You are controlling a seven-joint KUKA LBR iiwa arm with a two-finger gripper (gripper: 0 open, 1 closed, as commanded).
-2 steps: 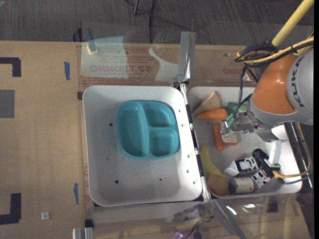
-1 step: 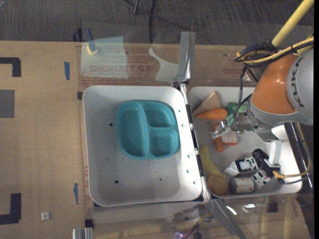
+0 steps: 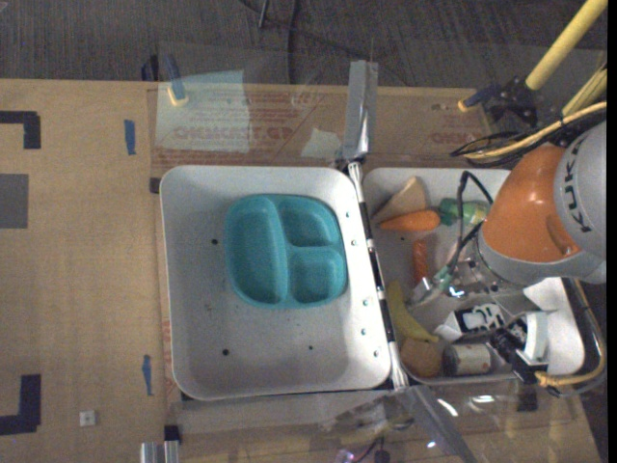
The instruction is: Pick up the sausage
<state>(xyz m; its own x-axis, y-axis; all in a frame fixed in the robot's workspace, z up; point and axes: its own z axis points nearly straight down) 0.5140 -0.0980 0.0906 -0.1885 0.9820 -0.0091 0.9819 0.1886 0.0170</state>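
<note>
The brown bench (image 3: 77,287) holds two white bins side by side: the left bin (image 3: 193,355) and the right bin (image 3: 569,350). Blue tape bits (image 3: 129,137) stick to it.

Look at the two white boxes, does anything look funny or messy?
Nothing looks spilled or broken. It is lopsided, though: the toy food, like the carrot, the banana and the reddish sausage, is all crowded into the right bin under the arm, while the left bin holds just a teal divided plate, sitting a bit crooked.

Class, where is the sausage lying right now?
The sausage lies in the right bin, near its left wall, just below the carrot and above the banana.
</note>
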